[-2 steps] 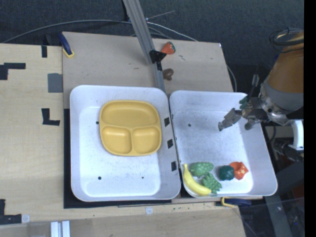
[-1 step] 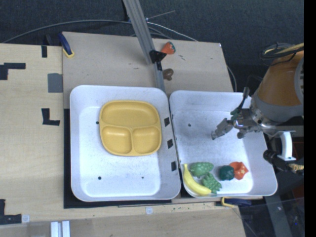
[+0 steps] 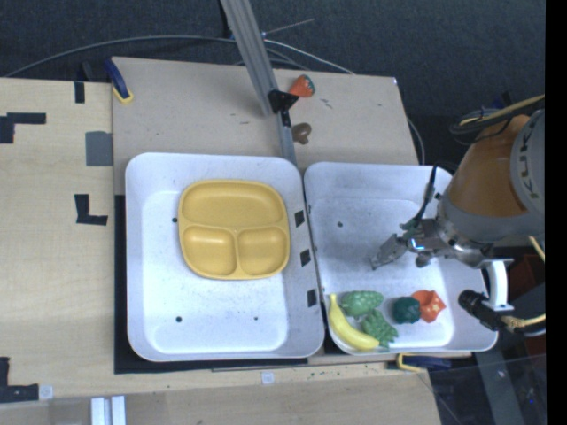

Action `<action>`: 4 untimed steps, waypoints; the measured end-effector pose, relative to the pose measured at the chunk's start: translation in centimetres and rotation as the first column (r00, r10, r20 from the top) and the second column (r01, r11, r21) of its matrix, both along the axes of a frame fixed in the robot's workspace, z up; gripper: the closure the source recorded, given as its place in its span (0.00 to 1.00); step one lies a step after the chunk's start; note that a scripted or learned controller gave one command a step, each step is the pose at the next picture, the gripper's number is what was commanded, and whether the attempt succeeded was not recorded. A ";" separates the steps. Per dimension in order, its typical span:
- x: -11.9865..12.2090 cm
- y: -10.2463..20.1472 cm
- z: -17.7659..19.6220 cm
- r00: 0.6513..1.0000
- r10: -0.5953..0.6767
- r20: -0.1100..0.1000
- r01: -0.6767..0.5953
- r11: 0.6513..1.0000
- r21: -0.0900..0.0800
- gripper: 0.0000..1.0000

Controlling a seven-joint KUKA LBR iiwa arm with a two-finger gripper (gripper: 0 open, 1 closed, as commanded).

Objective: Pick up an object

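**A:** Pincer [image 3: 391, 255] position was noted over the right bin [image 3: 372, 184], low above its bare white floor, with the grey arm [image 3: 496, 193] reaching in from the right.

**B:** Was anything seen between the fingers?

**A:** Nothing was seen there. The fingers were spread apart a little, released, and no object was touched by them.

**B:** How were the bins filled?

**A:** A yellow divided plate [image 3: 235, 228] was found lying in the left bin [image 3: 151, 326], toward its far half. In the right bin, the objects were gathered along the near edge: a yellow banana [image 3: 345, 330] at the near left corner, two green leafy pieces [image 3: 368, 312] just beside it, then a dark green round item [image 3: 406, 310] touching a red piece [image 3: 430, 305].

**B:** And relative to the pincer?

**A:** Those objects were left nearer the camera, apart from the fingertips.
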State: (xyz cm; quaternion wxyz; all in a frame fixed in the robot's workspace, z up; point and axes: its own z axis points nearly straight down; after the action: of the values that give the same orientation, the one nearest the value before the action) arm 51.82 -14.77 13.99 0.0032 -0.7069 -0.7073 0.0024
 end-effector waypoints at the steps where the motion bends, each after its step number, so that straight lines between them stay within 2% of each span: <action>1: 0.2 0.1 1.3 1.000 0.002 0.004 -0.002 1.000 0.000 1.00; 3: 1.0 -1.4 11.7 1.000 0.000 0.013 0.000 1.000 -0.003 1.00; 4: 1.1 -1.4 11.8 1.000 0.000 0.007 0.000 1.000 -0.001 1.00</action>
State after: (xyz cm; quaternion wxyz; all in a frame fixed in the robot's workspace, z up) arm 52.88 -16.18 25.84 0.0003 -0.7068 -0.7074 0.0002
